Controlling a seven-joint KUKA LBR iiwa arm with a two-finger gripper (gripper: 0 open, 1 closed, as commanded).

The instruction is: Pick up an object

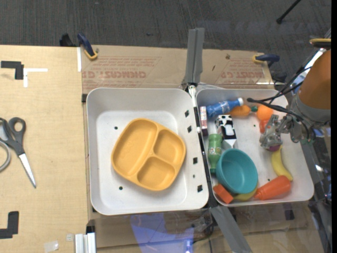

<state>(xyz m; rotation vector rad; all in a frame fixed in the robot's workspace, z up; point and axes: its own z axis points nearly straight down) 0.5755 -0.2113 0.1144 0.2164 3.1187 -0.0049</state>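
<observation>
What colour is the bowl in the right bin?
Teal, seen in the camera view: the bowl.

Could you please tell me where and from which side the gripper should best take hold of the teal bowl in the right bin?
Probably by the teal bowl's rim, from above: it sits mouth-up, one finger inside. The far rim looks least crowded; the orange carrot crowds the near side.

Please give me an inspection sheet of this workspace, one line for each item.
Surface: two white bins, left bin, right bin, on cardboard.
Job's things: teal bowl, banana, carrot, blue bottle, green bottle in right bin; yellow divided plate in left bin.
Clutter: scissors on the bench, left.
Grippers: gripper low over right bin, above the banana.
Cables: black cables near the arm.
Surroundings: dark floor.
</observation>
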